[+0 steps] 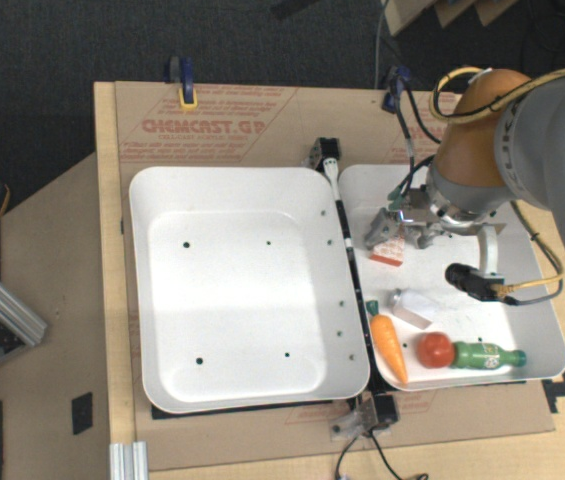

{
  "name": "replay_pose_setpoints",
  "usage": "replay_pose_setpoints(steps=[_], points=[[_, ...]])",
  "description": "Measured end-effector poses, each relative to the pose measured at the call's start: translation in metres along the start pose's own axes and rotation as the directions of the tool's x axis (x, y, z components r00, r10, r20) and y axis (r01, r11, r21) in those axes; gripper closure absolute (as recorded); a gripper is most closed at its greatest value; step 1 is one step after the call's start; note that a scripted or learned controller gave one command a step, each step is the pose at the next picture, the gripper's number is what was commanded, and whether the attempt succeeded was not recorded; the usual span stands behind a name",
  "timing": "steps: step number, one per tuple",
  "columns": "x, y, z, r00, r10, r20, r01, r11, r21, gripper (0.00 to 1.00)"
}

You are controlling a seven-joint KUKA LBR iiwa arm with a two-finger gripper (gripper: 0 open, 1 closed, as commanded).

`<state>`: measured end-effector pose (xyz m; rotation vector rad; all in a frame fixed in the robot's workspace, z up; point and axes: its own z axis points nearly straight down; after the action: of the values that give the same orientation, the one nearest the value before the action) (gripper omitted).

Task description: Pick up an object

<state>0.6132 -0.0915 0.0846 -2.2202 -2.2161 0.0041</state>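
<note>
The right bin [552, 340] holds several objects. An orange carrot [388, 346] lies along its left wall, with a red tomato [436, 349] and a green bottle [487, 356] lying beside it near the front. A white block [413, 310] sits just behind them. A small white and red packet [389, 256] lies further back. My gripper [399, 238] hangs low over that packet, its grey fingers [378, 232] spread apart and nothing between them. The orange band [474, 140] of the arm is above it.
The left bin [152, 268] stands beside the right one, with a black clamp [325, 153] at the back of the gap between them. A black plug on a yellow cable [474, 281] hangs over the right bin's middle. Blue clamps [184, 76] hold the cardboard base.
</note>
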Motion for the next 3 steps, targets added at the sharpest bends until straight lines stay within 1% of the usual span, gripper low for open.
replay_pose_setpoints(steps=[1,2,3], points=[[-0.008,0.045,-0.001,1.0,-0.004,0.004,0.004,1.0,-0.011,0.0],[-0.017,0.022,0.0,1.0,-0.001,0.001,0.001,1.0,-0.002,0.0],[-0.002,-0.031,0.0,1.0,0.0,-0.001,0.0,1.0,0.002,0.0]])
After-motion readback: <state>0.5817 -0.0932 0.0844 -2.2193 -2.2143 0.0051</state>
